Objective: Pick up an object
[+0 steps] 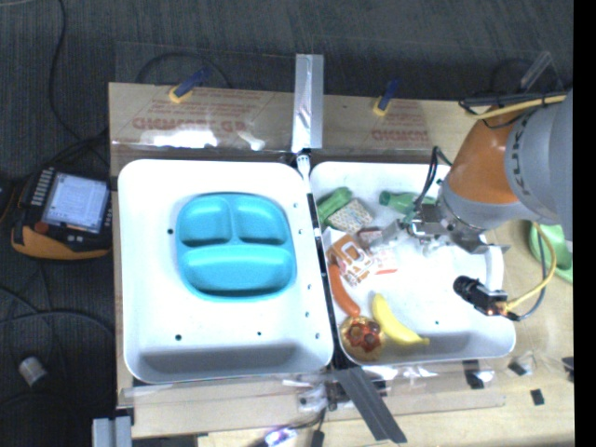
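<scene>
Item: banana (399, 322), lying in the right bin (447, 338) near the counter's front edge, just beside a round reddish fruit (363, 335). We judge it light, smooth, slightly soft and curved; best taken across its middle. The claw (410, 222) hangs over the bin's rear clutter of packets (352, 217); its state we cannot tell. The left bin (149, 250) holds a blue tray (235, 245).
</scene>
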